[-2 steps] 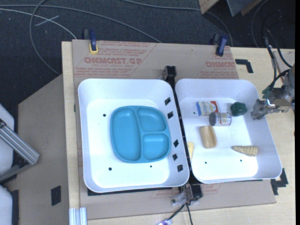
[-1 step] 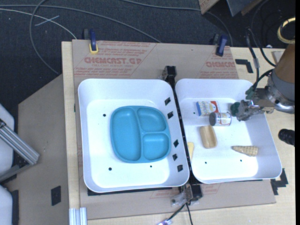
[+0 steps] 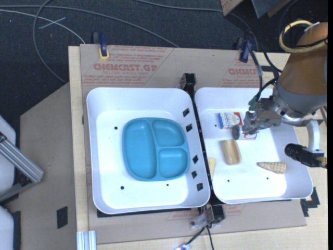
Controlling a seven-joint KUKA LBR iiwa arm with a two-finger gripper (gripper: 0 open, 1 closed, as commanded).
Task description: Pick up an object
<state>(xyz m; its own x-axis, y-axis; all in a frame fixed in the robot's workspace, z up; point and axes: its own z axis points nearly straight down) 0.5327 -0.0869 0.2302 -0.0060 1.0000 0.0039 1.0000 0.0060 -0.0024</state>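
The tool (image 3: 250, 125) hangs low in the right bin (image 3: 223, 189) beside a small blue-and-white packet (image 3: 229, 120), its grip state impossible to tell, so nothing appears lifted and the pick remains to be done.

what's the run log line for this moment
hand: low in right bin, by blue-white packet | tan block, cone: lying loose | blue plate: left bin

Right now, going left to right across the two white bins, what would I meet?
Blue divided plate → small blue-and-white packet → tan bread-like piece → pincer → cone-shaped item.
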